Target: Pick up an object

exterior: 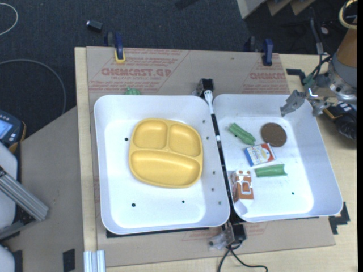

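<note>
Above the right bin's [323, 169] far corner, the gripper [294, 103] hovers with fingers apart and nothing between them, presumably staged for descent toward the brown disc [274, 134], the nearest of several loose items lying on that bin's floor.

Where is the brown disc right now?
The brown disc lies in the right bin, toward its far edge, just right of a green piece and above the small red and blue packet.
</note>
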{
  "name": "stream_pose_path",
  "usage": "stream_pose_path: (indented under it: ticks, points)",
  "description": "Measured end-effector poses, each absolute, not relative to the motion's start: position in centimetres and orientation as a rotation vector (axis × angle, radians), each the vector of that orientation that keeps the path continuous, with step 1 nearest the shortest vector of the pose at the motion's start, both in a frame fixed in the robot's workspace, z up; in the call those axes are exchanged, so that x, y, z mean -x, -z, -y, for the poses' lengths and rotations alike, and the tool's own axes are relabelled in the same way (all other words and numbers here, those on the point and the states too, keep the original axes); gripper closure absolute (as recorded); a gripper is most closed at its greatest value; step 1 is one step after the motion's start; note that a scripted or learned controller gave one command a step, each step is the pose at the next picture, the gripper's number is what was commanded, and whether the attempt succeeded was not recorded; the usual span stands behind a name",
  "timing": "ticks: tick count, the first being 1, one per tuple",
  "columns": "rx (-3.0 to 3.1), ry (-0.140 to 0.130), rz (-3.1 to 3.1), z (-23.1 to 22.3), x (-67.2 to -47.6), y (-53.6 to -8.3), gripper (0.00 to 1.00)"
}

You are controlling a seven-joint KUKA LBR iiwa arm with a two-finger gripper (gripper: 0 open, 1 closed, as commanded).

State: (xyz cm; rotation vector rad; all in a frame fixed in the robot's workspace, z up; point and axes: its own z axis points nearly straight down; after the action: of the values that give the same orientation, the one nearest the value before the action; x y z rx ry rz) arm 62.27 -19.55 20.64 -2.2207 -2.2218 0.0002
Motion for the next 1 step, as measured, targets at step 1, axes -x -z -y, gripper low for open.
stream_pose_path:
  ticks: [1]
  points:
    - [2.216,-0.002,2.225,14.55,-59.91,-8.03,0.0]
